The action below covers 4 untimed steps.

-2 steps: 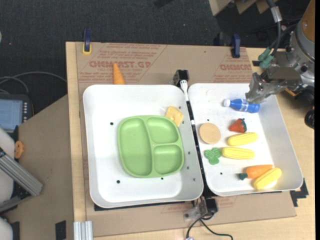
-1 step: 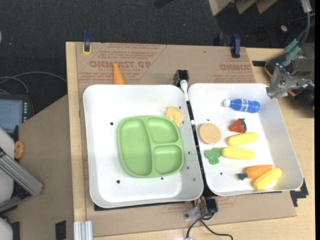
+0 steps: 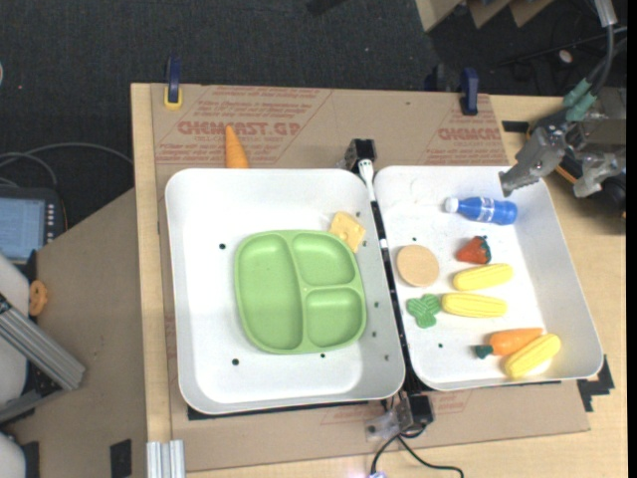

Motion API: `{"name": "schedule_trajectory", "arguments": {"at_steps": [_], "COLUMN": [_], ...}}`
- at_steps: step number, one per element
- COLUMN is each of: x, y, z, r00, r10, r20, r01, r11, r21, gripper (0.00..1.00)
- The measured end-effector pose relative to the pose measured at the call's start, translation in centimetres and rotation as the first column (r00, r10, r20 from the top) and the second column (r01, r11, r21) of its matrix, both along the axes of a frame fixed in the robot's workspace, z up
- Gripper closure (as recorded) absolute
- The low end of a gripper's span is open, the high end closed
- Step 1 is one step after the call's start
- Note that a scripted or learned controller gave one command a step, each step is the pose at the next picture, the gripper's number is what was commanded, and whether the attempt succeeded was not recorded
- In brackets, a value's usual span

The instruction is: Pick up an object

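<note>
Over on the right: gripper sits at the right bin's top edge, honestly can't tell how its claw stands
Closest thing: blue bottle, just beside it
Also in there: strawberry, two corn cobs, cookie, carrot, banana
Left bin: green divided plate, cheese chunk

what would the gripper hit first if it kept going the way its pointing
Probably the blue bottle. The gripper hangs at the right bin's upper right, angled down-left, with the bottle lying just beyond its tip. Height above the bin is hard to judge, so it might pass over.
</note>
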<state>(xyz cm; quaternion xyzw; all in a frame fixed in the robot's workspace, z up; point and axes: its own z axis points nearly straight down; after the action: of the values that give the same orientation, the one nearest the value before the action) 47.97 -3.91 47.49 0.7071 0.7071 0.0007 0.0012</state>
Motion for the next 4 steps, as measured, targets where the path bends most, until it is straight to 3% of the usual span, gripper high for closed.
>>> {"name": "schedule_trajectory", "arguments": {"at_steps": [1,2,3,4], "x": [0.4,0.5,0.4,0.5], "y": [5.3,5.0,5.0,5.0], "z": [-3.3,-2.0,-2.0,-0.9], "r00": [1.0,1.0,1.0,1.0], "r10": [0.006,0.001,0.001,0.001], "r20": [-0.008,0.0,-0.001,0.003], "r01": [-0.006,-0.001,-0.001,-0.001], "r11": [1.0,1.0,1.0,1.0], "r21": [0.002,0.001,0.001,0.0], "gripper": [0.0,1.0,0.0,1.0]}}
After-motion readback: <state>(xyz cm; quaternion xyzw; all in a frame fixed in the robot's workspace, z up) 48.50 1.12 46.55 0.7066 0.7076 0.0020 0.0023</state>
